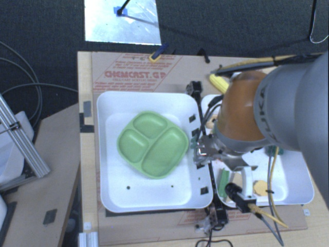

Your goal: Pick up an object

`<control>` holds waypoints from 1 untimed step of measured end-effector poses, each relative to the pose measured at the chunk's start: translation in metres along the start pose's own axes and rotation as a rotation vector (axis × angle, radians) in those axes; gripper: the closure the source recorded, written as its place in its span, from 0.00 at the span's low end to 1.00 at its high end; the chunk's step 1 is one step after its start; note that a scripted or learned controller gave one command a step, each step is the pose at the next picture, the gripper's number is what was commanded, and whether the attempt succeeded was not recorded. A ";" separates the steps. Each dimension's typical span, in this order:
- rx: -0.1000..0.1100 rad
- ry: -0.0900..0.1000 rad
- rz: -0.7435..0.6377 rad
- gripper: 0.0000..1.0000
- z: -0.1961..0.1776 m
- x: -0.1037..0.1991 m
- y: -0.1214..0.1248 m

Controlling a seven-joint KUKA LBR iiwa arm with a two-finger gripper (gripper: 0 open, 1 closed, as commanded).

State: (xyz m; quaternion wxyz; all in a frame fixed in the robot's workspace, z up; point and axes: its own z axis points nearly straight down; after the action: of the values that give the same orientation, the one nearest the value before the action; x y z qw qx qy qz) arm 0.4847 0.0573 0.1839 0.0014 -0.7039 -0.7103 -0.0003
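Green divided plate (153, 144) lies flat in the left bin (110, 112), alone there. We see the arm (267, 107) hanging over the right bin (303, 189), its gripper hidden beneath the wrist; we cannot tell its state. We judge the plate lies well left of it, across the shared rims.

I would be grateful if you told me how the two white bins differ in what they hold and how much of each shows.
The left bin shows whole and holds a green divided plate. The right bin is largely covered by the arm and holds small items, one green. Both are shallow and white.
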 end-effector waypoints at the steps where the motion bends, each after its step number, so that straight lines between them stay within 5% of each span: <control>1: -0.008 0.000 0.001 1.00 -0.049 0.032 0.020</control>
State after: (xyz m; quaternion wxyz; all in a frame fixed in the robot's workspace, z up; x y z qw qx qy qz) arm 0.5046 0.0897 0.2328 -0.0014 -0.7042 -0.7100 -0.0030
